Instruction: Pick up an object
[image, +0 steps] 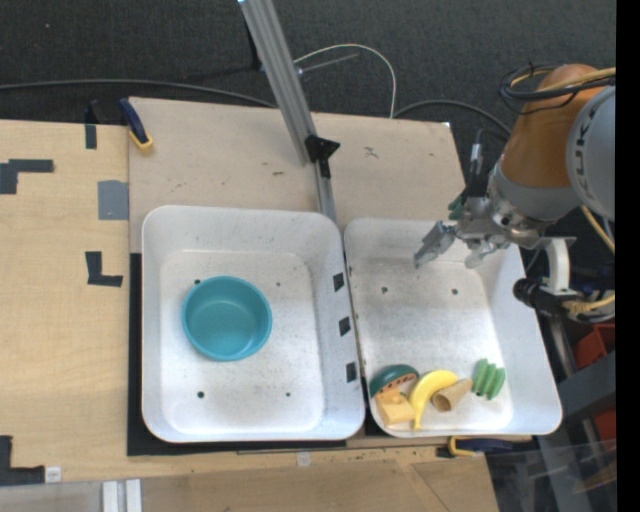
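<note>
Hand (457, 247) hangs spread open and empty over the right bin (425, 300) at its 1 o'clock corner. Candidate objects crowd the 6 o'clock wall: banana (430, 387), green piece (488, 379), a round toy (392, 379). Left bin (160, 330) holds a teal bowl (227, 318). Tight clustering against the wall may obstruct grasping.

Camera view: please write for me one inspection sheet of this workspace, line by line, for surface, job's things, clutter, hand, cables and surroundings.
Surface: left bin and right bin, white, side by side on a wooden bench.
Job's things: yellow banana, green piece, tan cone, round green-brown toy and yellow block, crowded in the right bin's near corner.
Clutter: teal bowl upright in the left bin.
Hand: hand open, over the right bin's far end, holding nothing.
Cables: white cable looping behind the bench; yellow cables by the arm.
Surroundings: metal pole; black tape marks.
</note>
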